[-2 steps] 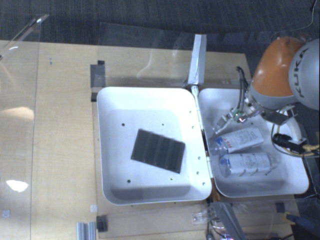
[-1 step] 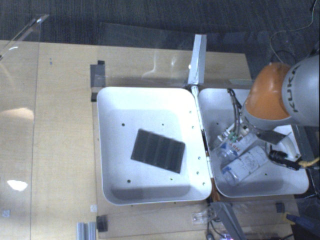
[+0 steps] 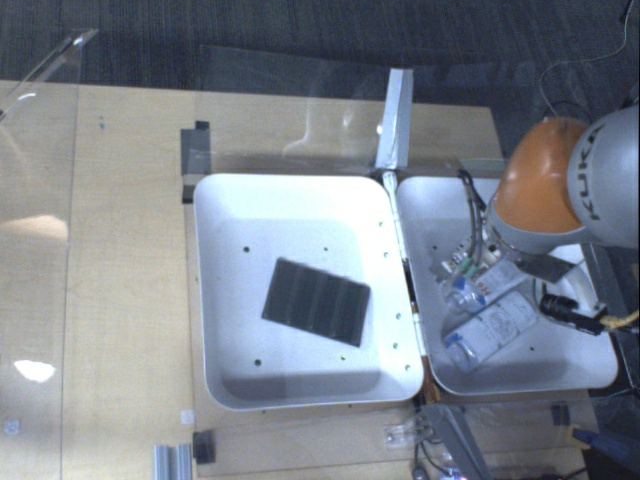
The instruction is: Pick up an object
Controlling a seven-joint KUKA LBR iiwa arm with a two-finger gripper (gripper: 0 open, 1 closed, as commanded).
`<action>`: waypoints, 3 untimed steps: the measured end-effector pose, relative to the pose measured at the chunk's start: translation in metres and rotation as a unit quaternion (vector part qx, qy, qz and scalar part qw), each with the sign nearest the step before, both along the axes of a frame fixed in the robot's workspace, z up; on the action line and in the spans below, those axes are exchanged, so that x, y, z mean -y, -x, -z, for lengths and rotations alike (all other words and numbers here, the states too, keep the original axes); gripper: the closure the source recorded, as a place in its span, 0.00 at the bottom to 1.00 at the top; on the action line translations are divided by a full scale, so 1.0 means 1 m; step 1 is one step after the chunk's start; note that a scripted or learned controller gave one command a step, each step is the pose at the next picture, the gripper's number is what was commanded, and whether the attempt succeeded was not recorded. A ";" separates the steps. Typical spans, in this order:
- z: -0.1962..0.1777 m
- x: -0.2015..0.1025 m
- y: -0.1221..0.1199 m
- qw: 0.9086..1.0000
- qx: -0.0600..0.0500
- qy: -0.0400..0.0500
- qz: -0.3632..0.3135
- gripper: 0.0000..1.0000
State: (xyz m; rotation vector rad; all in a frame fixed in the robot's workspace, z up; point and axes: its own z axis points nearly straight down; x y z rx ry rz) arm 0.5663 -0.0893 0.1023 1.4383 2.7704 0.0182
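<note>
A dark grey ribbed rectangular pad (image 3: 316,301) lies flat near the middle of the left bin (image 3: 225,368). In the right bin (image 3: 590,368) a clear plastic bottle with blue bits (image 3: 492,326) lies on its side, and a smaller clear piece (image 3: 468,290) sits just above it. My gripper (image 3: 462,266) hangs low over the left part of the right bin, right above the clear items. The arm's orange band and grey wrist (image 3: 545,193) cover the bin's upper right.
A metal divider post (image 3: 394,128) stands behind the seam between the two bins. Pale wooden bench (image 3: 100,268) stretches out to the left. Cables and brackets (image 3: 445,448) lie along the front edge below the right bin.
</note>
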 end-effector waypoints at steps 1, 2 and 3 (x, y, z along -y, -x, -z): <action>-0.085 -0.048 -0.077 0.999 -0.007 0.001 -0.039 1.00; -0.085 -0.048 -0.076 0.999 -0.007 0.001 -0.039 0.00; -0.081 0.036 -0.030 1.000 -0.008 0.001 -0.013 0.00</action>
